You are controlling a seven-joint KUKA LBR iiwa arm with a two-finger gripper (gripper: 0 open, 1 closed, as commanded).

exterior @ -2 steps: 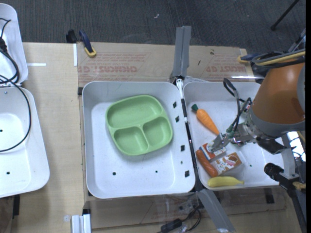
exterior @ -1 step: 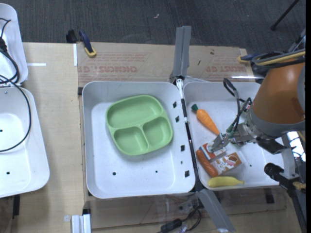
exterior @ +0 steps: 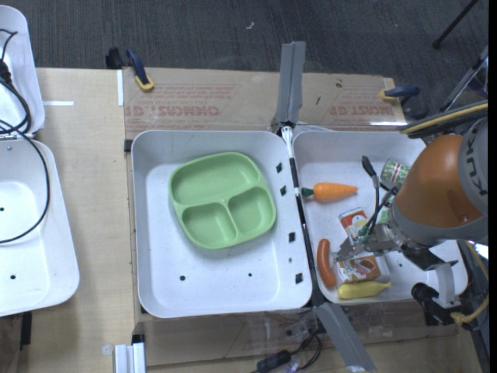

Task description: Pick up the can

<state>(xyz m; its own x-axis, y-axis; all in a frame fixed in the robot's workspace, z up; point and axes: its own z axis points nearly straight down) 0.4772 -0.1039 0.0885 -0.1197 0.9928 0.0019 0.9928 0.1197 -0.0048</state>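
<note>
Divided plate [exterior: 223, 200] sits in the left bin [exterior: 155, 270]; over in the right bin [exterior: 342, 141], carrot [exterior: 334, 192] toward the back, can [exterior: 394, 172] to its right by the arm [exterior: 439, 185], hot dog [exterior: 325, 262] and banana [exterior: 363, 289] at the front

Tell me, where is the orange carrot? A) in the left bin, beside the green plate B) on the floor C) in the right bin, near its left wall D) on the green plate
C: the carrot lies in the right bin, close to its left wall, while the green plate sits alone in the left bin.
</note>
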